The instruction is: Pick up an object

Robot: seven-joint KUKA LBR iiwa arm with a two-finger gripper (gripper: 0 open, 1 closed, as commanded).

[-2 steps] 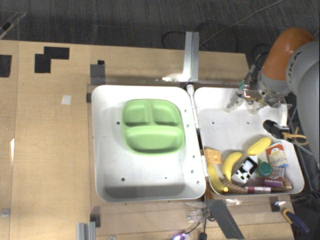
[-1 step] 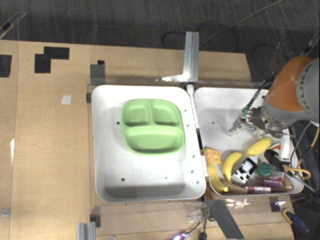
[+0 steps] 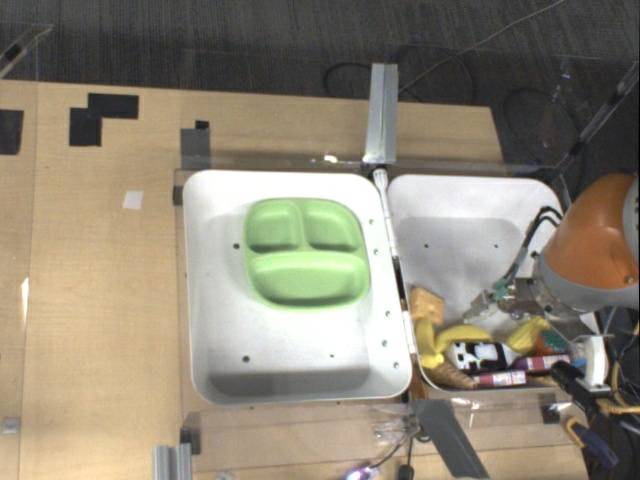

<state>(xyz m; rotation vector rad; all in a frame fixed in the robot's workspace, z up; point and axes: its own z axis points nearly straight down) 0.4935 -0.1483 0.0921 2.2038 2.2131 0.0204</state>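
Note:
A pile of small objects lies along the front edge of the right bin (image 3: 460, 218). It includes a yellow banana-shaped toy (image 3: 462, 338), a tan piece (image 3: 426, 305), a dark bottle with a white and red label (image 3: 497, 378) and a yellow-orange item (image 3: 527, 334). The grey arm with its orange band (image 3: 600, 248) comes in from the right. My gripper (image 3: 503, 298) hangs low over the right end of that pile, just above the yellow toy. The wrist hides part of the pile.
A green divided plate (image 3: 304, 251) lies in the left bin (image 3: 215, 298). A metal divider post (image 3: 381, 108) stands between the bins at the back. Cables and brackets sit at the bench's front right corner (image 3: 585, 408).

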